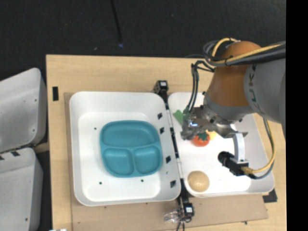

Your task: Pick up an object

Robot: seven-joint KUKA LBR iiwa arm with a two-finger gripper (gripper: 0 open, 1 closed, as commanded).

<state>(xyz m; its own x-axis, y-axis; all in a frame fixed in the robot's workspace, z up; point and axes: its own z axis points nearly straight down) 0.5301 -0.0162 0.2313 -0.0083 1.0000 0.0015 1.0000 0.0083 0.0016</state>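
Closing squarely on the small orange round toy with a green top (201,138) matters: the hand (192,128) hovers beside it in the right white bin (255,129); finger spacing cannot be told.

Orange toy (201,139) (green-topped) and tan ball (198,181) in right bin (257,143).

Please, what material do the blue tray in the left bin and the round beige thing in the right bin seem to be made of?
The blue tray looks like moulded plastic with a matte finish: one even colour, soft rounded edges, three pressed compartments. The round beige thing is less clear; its dull, slightly mottled surface suggests plastic or foam toy food, perhaps a bread roll. The picture is too coarse to be sure.
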